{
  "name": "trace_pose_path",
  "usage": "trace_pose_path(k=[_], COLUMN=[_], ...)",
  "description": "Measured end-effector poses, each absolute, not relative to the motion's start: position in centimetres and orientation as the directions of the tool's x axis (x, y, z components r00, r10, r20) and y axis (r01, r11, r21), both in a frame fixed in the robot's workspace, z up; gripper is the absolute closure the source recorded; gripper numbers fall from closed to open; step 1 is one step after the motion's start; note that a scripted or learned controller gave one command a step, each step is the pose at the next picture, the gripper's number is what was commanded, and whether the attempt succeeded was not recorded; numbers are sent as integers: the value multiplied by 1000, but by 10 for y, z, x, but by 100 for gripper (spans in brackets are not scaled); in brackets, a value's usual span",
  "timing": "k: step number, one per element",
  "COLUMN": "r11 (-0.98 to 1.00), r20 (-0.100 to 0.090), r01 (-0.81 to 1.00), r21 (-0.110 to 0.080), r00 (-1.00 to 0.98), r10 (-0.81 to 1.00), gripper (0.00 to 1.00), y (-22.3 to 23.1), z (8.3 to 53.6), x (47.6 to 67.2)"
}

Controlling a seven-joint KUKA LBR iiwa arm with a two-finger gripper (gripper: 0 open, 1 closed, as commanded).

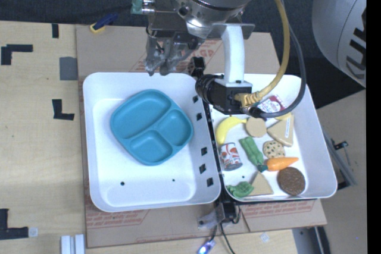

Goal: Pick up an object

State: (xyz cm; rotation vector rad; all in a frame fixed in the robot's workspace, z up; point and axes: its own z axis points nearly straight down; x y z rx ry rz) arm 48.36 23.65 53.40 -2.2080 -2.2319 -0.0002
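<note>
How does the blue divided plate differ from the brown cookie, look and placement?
The blue divided plate lies alone in the left bin; the brown cookie sits in the right bin among other toy food. The plate is far larger than the cookie. The plate is a rounded square split into three compartments; the cookie is a plain round disc. Both lie flat, and the gripper touches neither.

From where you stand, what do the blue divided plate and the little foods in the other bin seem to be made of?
The blue divided plate looks like moulded plastic: one even colour, soft sheen, rounded compartment walls. The yellow banana, orange carrot and round brown cookie look like plastic toy food, with flat, uniform colours, though rubber cannot be ruled out.
</note>
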Motion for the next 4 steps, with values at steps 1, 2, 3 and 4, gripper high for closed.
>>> trace_pose_path(k=[1, 2, 3, 4], r11=[1, 2, -9, 7], r20=[-8, 2, -10, 2], r01=[1000, 1000, 1000, 1000], r21=[-16, 4, -20, 2], r00=[-2, -2, 8, -7], r10=[1000, 1000, 1000, 1000], gripper=[100, 100, 100, 100], y=[233, 233, 143, 197], z=[401, 468, 301, 359], x=[482, 484, 481, 483])
